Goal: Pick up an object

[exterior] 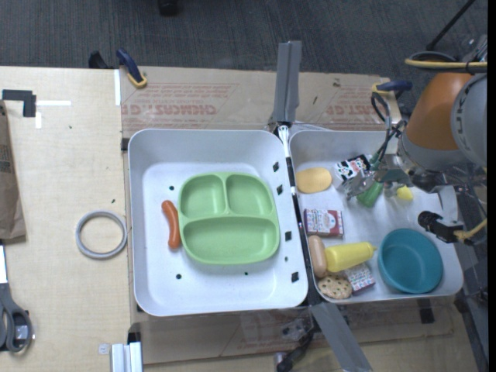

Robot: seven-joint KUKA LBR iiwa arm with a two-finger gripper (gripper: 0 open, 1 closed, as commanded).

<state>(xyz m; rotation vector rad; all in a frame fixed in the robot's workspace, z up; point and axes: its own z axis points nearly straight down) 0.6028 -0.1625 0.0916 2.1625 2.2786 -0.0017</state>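
**End effector low over the right bin's back half**

The worktop (62, 177) is pale wood, with a sheet of printed brown cardboard (201, 103) under the two white bins and dark grey carpet (232, 14) beyond its far edge. On the wood at 9 o'clock from the left bin (143, 208) lies a grey ring (101, 233); scissors (14, 324) are cut off at the lower left corner, and a brown paper bag (9, 184) is cut off at the left edge. A blue clamp (132, 67) sits at the cardboard's far left corner.

The grey arm with its orange band (438, 111) covers the right bin's (387, 294) 1 o'clock corner. The end effector (370, 183) is a dark tangle against the objects beneath; whether its fingers are apart or together, I cannot tell. A green object (370, 194) lies just under it, partly hidden, with a small black-and-white carton (353, 167) at its 10 o'clock and a small yellow piece (404, 194) at its 3 o'clock.

Elsewhere in the right bin: a yellow bun-like item (314, 180), a red-and-white box (324, 222), a yellow bottle (349, 255), a hot dog bun (316, 256), a cookie (334, 287) and a teal bowl (411, 260).

The left bin holds a green divided plate (229, 218), with an orange sausage (172, 224) at its 9 o'clock.
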